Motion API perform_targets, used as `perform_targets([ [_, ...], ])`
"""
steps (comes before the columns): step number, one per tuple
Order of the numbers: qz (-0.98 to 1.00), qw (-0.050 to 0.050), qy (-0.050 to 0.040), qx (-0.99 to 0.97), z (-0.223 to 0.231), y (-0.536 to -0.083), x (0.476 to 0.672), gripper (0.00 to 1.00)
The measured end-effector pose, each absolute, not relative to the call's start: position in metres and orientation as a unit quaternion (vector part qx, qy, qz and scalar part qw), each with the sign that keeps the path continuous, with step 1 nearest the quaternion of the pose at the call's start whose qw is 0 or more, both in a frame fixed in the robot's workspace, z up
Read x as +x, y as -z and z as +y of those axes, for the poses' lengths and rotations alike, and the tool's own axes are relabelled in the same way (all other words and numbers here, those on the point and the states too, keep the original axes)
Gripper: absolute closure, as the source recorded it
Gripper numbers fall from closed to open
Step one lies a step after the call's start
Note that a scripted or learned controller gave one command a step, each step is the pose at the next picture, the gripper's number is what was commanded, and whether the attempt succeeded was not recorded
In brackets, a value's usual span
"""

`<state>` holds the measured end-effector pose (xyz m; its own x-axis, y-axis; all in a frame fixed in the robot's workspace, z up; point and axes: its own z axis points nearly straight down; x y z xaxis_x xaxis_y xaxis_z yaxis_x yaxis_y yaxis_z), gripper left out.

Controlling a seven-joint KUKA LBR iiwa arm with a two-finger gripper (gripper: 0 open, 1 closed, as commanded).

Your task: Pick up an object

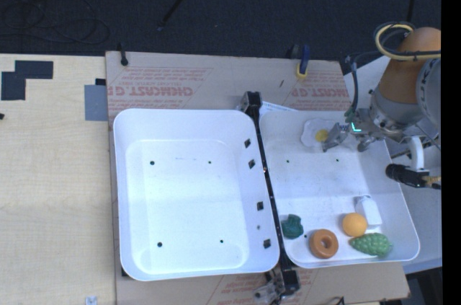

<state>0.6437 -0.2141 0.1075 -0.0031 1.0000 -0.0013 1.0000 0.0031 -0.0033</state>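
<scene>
My gripper [348,143] hangs over the far right part of the right bin [317,174], its two fingers [332,140] spread open with nothing between them. Just left of it lies a pale object with a yellow spot [317,132] on the bin floor. Along the near edge of the same bin sit a dark green lump [292,226], a brown ring-shaped donut [324,244], an orange ball [354,224], a bumpy light green piece [372,244] and a small white block [370,210].
The left bin [137,152] stands beside the right one, with a black clip strip [259,174] on the shared rim. Both rest on cardboard [187,84]. The grey and orange arm [410,80] comes in from the right, and a black handle [407,175] sticks out there.
</scene>
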Motion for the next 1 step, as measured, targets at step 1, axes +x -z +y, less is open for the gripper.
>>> perform_targets([
  [1,-0.708,0.001,-0.0017,-0.706,-0.2149,-0.1176,0.6436,1.00],
])
